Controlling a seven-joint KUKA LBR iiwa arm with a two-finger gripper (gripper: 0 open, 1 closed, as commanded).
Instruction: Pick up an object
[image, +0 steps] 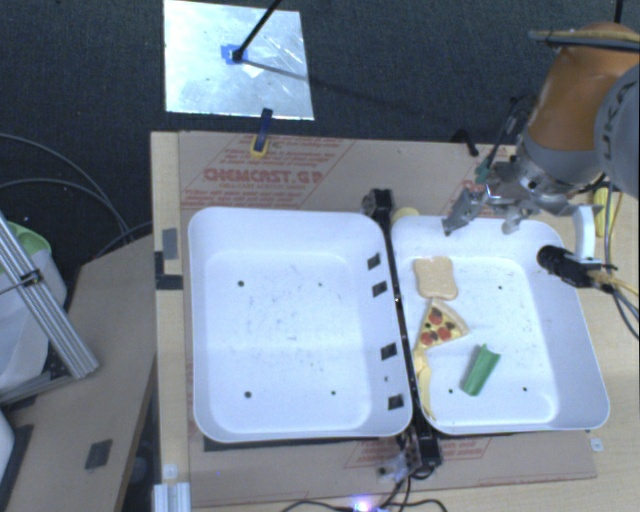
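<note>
Your gripper (483, 211) is hovering over the right bin's (560, 330) far edge, fingers spread, gripping nothing. Bread slice (436, 278), pizza slice (441, 327) and green block (479, 369) are lying inside it.

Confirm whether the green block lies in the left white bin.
No: the green block lies in the right white bin, beside the pizza slice toy.

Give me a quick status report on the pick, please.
Gripper open, above right bin's far edge, holding nothing. Bread slice, pizza slice, green block lie loose. Nothing blocking.
</note>
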